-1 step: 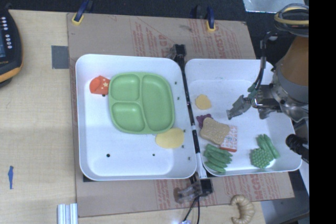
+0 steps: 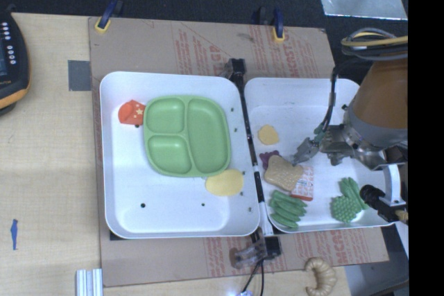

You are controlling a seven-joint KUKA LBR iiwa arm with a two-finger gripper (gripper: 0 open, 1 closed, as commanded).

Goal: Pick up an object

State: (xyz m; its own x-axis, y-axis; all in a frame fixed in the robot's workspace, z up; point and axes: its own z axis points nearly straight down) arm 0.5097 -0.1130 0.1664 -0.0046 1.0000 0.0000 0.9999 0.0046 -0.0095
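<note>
The gripper hangs low in the right bin, its dark fingers pointing left and down; whether they are spread or closed cannot be told, and nothing shows between them. Just below its tips lies a slice of bread, with a small packet touching the bread's right side. A purple scrap sits just left of the tips, and a pale yellow round piece lies up and to the left. Further below are green pea pods, and to the lower right a green leafy piece. Well to the left, in the other bin, rest a green divided plate, a yellow piece and a red piece.
</note>
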